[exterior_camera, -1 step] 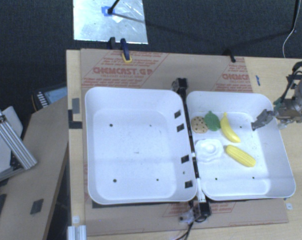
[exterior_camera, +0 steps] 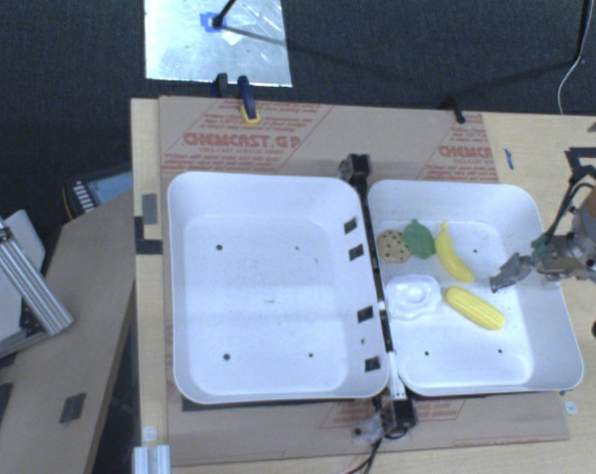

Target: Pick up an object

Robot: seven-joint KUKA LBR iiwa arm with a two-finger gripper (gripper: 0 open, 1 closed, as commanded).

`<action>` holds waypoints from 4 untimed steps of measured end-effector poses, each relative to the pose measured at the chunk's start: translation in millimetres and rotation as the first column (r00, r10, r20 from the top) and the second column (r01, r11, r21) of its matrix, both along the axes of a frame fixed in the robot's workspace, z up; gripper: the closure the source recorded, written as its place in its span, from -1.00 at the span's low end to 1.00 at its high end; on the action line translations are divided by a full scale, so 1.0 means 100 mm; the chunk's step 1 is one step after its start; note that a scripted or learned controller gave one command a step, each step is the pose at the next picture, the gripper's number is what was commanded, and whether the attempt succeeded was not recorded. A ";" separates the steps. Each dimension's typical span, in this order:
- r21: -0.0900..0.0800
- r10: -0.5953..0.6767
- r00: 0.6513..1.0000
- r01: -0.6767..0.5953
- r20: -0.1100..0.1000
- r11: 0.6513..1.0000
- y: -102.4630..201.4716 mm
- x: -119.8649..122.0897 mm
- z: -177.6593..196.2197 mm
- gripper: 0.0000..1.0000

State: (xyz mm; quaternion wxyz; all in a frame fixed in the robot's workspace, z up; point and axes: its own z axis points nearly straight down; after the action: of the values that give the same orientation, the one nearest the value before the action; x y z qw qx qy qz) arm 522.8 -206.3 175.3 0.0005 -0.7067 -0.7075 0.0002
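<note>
Presently the gripper (exterior_camera: 510,273) hangs over the right bin (exterior_camera: 550,363), fingers apparently empty; whether they are parted cannot be told. Just left lie the corn (exterior_camera: 475,308) and banana (exterior_camera: 452,253); beyond, the egg (exterior_camera: 412,297), cookie (exterior_camera: 394,247) and green piece (exterior_camera: 419,238)

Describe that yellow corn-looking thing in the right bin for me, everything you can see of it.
The corn cob looks like a small plastic toy: bright yellow, stubby, with a bumpy kernel texture. It lies flat on the floor of the right bin, slanted from upper left to lower right. Its left end sits against or very near the white fried egg toy. The banana lies just above it, apart. The end effector hovers close to its upper right, not touching it.
</note>
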 end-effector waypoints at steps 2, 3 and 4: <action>-0.005 0.006 1.000 -0.006 0.015 1.000 0.00 0.62 0.16 -1.00; -0.005 0.006 1.000 -0.006 0.015 1.000 0.00 1.19 1.01 -1.00; 0.003 -0.005 1.000 0.005 -0.008 1.000 -0.01 0.11 0.47 -1.00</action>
State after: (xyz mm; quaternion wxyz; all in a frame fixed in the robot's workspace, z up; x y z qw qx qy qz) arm 533.8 -207.0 222.1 0.0042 -0.7084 -0.7058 0.0021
